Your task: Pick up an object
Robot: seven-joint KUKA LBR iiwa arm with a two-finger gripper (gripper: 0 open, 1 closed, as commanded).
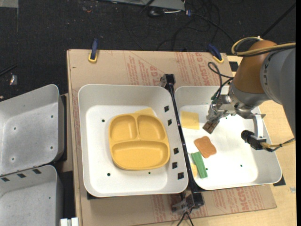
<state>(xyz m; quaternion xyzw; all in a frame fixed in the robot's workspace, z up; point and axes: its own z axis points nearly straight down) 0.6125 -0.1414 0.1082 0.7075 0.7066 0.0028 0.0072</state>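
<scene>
Camera view: the gripper [211, 125] hung in the right bin [244, 175], grip state indiscernible, near the yellow block [190, 119], orange piece [205, 146] and green stick [199, 165]; nothing looked lifted, so picking remained.
</scene>
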